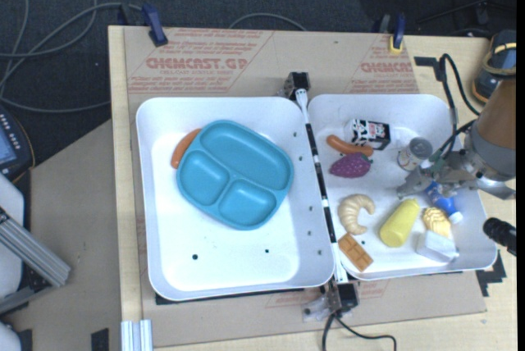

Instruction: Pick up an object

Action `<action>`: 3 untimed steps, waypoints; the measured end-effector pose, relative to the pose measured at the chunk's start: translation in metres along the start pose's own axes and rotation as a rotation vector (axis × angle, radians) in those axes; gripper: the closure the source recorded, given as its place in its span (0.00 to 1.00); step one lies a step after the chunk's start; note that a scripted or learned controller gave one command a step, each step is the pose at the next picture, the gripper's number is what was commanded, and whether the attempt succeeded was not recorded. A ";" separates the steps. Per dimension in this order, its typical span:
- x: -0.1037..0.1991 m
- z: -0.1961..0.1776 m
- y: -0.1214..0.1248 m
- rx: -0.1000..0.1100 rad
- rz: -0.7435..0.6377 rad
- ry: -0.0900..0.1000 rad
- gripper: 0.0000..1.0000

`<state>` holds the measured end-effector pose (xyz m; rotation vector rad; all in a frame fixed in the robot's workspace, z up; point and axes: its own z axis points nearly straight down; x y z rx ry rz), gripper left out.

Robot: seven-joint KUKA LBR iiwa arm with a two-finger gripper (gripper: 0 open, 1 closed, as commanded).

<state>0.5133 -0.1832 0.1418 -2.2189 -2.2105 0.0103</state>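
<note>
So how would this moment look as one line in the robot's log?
gripper: over right bin | near yellow bottle | nothing seen held | blue tray: left bin

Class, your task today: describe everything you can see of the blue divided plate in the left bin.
The blue divided plate looks like smooth moulded plastic, rounded at its corners, with three compartments: one large along the top, two smaller below. It lies flat but turned at an angle in the left white bin, toward its upper half. Its upper-left edge covers part of an orange object peeking out beneath.

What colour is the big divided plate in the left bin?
Blue, a light turquoise shade; the plate shows clearly in the camera view from above.
</note>
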 end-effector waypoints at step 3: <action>0.137 -0.047 -0.033 -0.021 -0.016 0.001 1.00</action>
